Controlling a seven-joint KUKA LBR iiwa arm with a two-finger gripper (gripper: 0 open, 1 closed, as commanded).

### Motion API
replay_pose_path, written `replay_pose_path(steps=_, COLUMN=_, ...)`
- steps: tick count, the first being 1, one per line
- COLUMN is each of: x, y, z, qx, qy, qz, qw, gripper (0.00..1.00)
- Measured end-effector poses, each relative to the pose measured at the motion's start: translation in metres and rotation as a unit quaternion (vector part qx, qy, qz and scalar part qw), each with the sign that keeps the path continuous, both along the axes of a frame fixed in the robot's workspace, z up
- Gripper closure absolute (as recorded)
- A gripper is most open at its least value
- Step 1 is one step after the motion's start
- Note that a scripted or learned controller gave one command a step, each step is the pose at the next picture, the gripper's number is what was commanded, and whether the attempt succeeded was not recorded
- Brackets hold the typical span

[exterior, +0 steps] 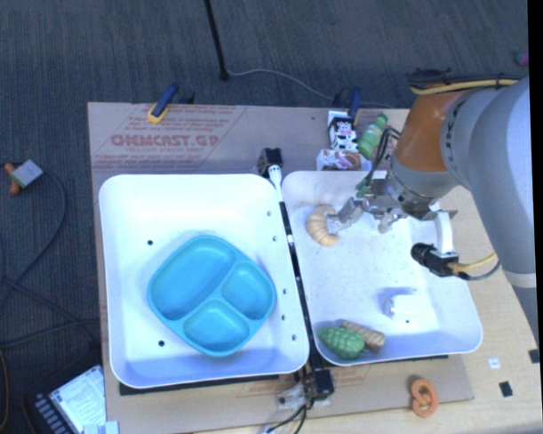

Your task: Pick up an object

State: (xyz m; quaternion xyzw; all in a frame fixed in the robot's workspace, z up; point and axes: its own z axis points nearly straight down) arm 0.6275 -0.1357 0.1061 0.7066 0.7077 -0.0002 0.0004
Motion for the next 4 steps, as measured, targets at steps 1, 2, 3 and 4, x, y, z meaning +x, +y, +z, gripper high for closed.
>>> replay_pose_path(steps=1, x=-0.077, y=0.037, z=-0.006, qx=0.0007, qy=0.002, qz=-0.001, qw=1.0000, gripper=0.00)
replay_pose_path(steps=2, x=-0.019, y=-0.007, z=0.008, qx=-0.0008, qy=0.000, qz=0.000, qw=1.0000, gripper=0.00)
replay_pose_path(steps=3, x=-0.025, y=0.042, z=0.008, qx=0.0005, qy=0.001, qz=0.000, qw=1.0000, gripper=0.00)
replay_pose_path(steps=4, x=-0.025, y=0.041, z=0.018, qx=0.0004, qy=0.001, qz=0.000, qw=1.0000, gripper=1.00)
